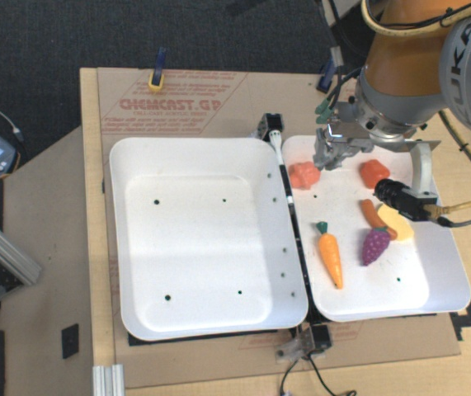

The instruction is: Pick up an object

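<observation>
Hovering at the far end of the right bin, the jaws hang just beside a pink piece; whether they are spread or pressed together I cannot tell. Nearer lie a carrot, grapes (purple) and a red piece.

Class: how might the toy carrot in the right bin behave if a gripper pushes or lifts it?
The carrot is tapered and rounded, so it would probably roll or pivot when pushed. It looks like smooth plastic: likely stiff, light, perhaps slippery.
</observation>
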`<act>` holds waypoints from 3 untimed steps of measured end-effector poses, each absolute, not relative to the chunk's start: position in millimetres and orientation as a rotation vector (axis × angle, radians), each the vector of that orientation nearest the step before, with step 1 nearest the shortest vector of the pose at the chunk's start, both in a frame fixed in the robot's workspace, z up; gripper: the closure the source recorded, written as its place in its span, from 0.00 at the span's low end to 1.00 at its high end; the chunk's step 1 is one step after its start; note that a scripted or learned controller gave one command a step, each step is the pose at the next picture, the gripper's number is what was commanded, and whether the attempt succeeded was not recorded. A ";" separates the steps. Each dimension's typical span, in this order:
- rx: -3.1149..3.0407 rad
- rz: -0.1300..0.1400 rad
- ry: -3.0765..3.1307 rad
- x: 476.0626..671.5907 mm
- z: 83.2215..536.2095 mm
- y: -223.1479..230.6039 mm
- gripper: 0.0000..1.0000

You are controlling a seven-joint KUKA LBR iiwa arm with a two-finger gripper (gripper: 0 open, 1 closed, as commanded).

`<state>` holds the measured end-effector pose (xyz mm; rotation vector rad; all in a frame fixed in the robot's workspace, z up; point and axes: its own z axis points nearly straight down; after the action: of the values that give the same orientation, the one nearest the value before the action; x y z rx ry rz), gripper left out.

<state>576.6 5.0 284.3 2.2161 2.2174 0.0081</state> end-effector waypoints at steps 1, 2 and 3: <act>2.227 -0.005 2.223 519.8 259.9 1.8 1.00; 2.211 0.014 2.219 547.2 372.7 19.8 1.00; 2.232 -0.018 2.228 498.4 240.6 23.2 1.00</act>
<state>498.4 23.2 240.6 2.2317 2.2276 -0.0178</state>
